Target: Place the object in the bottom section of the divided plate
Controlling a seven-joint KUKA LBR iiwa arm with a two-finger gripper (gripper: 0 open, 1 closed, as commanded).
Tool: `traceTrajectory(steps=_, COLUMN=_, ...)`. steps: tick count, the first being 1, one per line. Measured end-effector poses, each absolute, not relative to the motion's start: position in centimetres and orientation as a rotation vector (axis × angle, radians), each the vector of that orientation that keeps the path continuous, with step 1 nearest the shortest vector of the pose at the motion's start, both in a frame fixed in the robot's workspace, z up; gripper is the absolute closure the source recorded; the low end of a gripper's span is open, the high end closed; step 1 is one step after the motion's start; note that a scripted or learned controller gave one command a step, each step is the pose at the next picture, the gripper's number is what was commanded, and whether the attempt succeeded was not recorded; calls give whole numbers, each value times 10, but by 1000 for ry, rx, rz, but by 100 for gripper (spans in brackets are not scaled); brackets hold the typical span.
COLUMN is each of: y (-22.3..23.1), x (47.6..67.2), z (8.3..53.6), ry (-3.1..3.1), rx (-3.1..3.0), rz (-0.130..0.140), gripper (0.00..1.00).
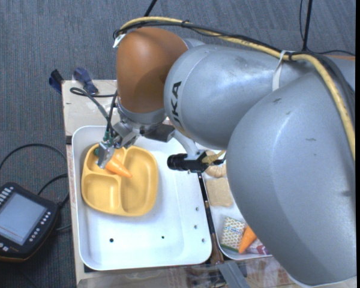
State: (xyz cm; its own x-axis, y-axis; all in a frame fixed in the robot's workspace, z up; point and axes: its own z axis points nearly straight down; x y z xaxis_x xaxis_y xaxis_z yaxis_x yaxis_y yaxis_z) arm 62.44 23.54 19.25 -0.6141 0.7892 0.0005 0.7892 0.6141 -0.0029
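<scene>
Grey arm (276, 137) over white bin (186, 233) — grey carpet (30, 35) around.

Black capital letters stand on the rounded grey metal shell of the robot arm (228, 95), just beside its orange-brown band; they run sideways down the casing, and only "KA", the tail of a longer word, reads clearly. The small patterned packet (233, 233) lying in the right-hand shallow white bin (223, 248) bears print too small and blurred to make out. The screen of the dark handheld control pendant (15, 219) on the floor shows nothing legible.
</scene>
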Motion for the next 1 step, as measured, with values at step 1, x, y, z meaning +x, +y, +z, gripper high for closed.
traceTrajectory(steps=1, y=230, x=605, z=267, ry=-2865, rx=-1300, rz=-7, gripper=0)
